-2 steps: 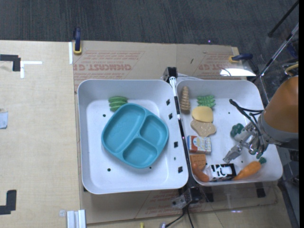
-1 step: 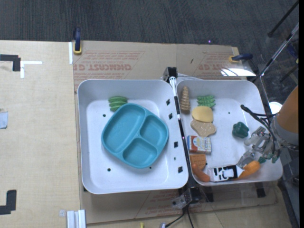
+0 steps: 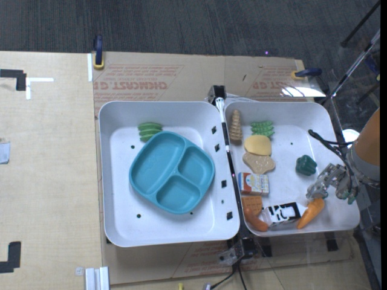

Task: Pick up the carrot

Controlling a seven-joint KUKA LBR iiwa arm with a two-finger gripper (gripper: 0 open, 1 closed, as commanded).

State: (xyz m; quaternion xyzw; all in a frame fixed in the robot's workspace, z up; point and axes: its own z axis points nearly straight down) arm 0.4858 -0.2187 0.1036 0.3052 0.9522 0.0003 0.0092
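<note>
Right bin (image 3: 338, 225): carrot (image 3: 310, 213) under hand (image 3: 329, 185).

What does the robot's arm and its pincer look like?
At the right edge of the view, the pincer is a small silvery-grey metal claw with thin fingers and bits of green and dark parts on it. Behind it sits a rounded grey arm piece with an orange band above it. Thin black cables loop beside it.
</note>
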